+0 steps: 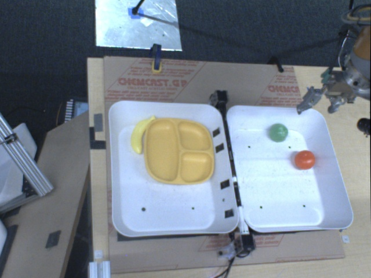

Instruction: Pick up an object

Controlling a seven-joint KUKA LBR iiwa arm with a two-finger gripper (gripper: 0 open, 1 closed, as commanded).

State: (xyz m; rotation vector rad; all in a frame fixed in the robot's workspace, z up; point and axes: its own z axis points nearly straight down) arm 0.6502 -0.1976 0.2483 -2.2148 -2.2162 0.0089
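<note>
- You see the arm (358,45) coming in from the upper right, above the far right corner of the right bin (330,213).
- Its gripper (320,102) points down and to the left, and it hangs over the bin's far rim.
- The two fingers are spread apart, one at the left (306,100) and one at the right (335,104); nothing is between them.
- The green ball (279,132) lies in the right bin, below and to the left of the gripper, near it but not touching.
- The orange ball (304,159) lies further below the gripper, just beside the green ball and apart from it.
- Far to the left of the gripper, the left bin (133,213) holds a yellow tray (177,150) with three compartments.
- A banana (139,135) lies against the tray's left edge.
- On the cardboard (174,80) behind the bins you can read red letters, printed reversed, something like "CHEMCAST"; the same print to the left of the gripper is too faint to read.
</note>
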